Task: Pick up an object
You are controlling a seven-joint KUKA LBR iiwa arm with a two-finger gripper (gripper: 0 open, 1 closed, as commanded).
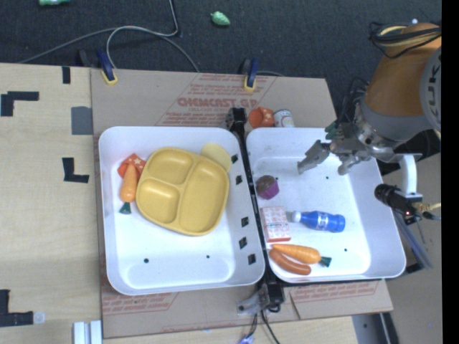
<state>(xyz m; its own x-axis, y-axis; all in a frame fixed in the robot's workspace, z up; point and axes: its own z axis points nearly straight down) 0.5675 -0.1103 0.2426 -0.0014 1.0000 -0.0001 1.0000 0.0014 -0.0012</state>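
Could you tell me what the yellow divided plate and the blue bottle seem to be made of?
Yellow divided plate: probably moulded plastic, matte, with one even colour and soft rounded compartment edges. Blue bottle: likely glossy plastic with a white cap; it is too small to be sure.

A wooden bench (43, 213) is carrying a clamped cardboard sheet (208, 99), and two white bins (118, 264) (380, 253) are sitting side by side on it.
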